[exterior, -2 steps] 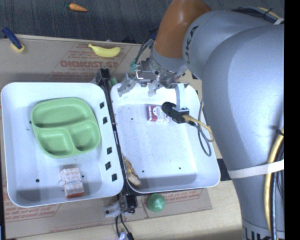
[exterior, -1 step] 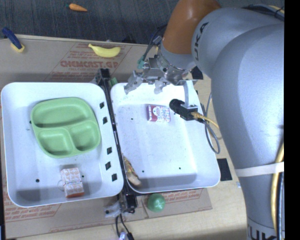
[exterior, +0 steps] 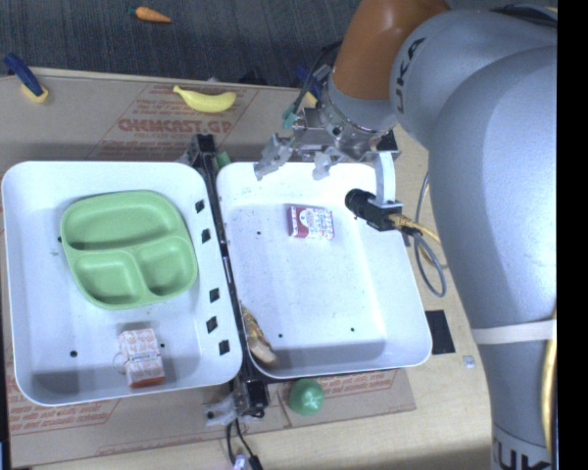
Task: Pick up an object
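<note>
A: Target candidate: small red-and-white carton (exterior: 311, 222), lying flat in the upper middle of the right bin (exterior: 372, 302), well apart from the walls.

B: Handling?

A: Judged light and fairly stiff, thin cardboard that could dent under a hard pinch. Printed face likely slick. Best hold looks to be across the two short sides, fingers coming straight down.

B: End effector?

A: End effector (exterior: 296, 163) hangs over the bin's far rim, just beyond the carton. Fingers spread apart, nothing between them.

B: Surroundings?

A: Left bin (exterior: 24, 292) carries a green divided tray (exterior: 128, 248) and a second small carton (exterior: 140, 356). On the surface: a banana (exterior: 205, 97) behind the bins, a green ball (exterior: 306, 396) at the front.
</note>
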Tool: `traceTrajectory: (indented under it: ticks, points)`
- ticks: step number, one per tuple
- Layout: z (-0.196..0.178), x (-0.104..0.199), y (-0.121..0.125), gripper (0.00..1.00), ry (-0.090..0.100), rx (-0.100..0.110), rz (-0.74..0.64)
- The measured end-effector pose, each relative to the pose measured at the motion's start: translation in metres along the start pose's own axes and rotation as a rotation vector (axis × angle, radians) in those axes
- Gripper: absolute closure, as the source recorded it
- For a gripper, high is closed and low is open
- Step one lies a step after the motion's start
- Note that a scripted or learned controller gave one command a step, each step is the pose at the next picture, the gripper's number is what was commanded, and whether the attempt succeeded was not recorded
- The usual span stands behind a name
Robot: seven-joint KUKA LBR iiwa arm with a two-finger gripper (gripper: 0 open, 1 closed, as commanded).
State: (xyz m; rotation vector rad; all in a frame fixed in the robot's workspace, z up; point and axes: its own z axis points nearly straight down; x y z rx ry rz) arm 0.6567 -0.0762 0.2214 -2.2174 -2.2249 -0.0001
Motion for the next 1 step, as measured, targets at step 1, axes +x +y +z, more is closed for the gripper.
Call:
traceTrajectory:
  ticks: [1]
  points:
    - [0.1240, -0.0141, -0.0016, 0.00, 0.000, 0.007, -0.001]
